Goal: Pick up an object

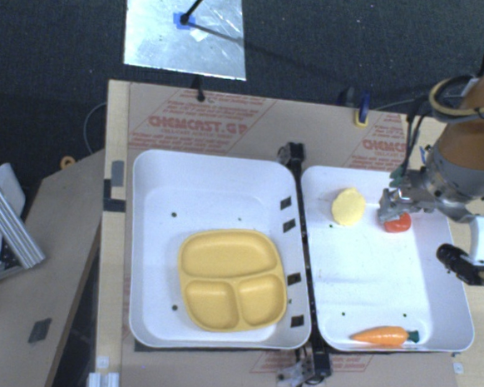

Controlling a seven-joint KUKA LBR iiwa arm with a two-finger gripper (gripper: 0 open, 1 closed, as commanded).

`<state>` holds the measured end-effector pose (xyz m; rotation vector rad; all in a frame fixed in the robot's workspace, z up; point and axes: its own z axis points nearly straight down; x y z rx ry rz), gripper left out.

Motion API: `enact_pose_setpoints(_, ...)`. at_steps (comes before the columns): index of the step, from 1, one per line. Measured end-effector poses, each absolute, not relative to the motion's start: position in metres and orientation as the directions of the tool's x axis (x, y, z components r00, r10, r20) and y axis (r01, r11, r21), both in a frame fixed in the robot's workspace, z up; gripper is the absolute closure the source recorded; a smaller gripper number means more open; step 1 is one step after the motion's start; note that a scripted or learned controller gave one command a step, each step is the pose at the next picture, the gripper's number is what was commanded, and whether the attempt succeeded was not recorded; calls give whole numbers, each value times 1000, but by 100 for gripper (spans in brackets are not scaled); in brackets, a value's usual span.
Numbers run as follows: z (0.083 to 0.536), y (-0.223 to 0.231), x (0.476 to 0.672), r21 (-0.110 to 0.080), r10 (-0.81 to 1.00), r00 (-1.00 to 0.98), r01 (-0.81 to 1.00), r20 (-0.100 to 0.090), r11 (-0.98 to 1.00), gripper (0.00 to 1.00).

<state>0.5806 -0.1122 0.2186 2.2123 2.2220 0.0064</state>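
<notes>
Three objects lie in the right bin [369, 274]. A pale yellow round object [348, 207] rests near the bin's back left. A small red round object [398, 224] sits just right of it. An orange carrot with a green tip [381, 335] lies along the front wall. My gripper [394, 205] reaches in from the right and hangs directly over the red object, covering its upper part. Whether it touches the red object is not visible.
The left bin [164, 224] holds a yellow divided plate [231, 278] with three compartments. A black divider [299, 235] runs between the two bins. The grey arm with its orange band [473, 123] occupies the upper right. A silver sheet [187, 25] lies beyond the bench.
</notes>
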Motion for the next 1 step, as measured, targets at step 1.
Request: enact_pose_setpoints(1, 222, -112, 581, 3, 1000, -4, 1000, 0, 4, 100)
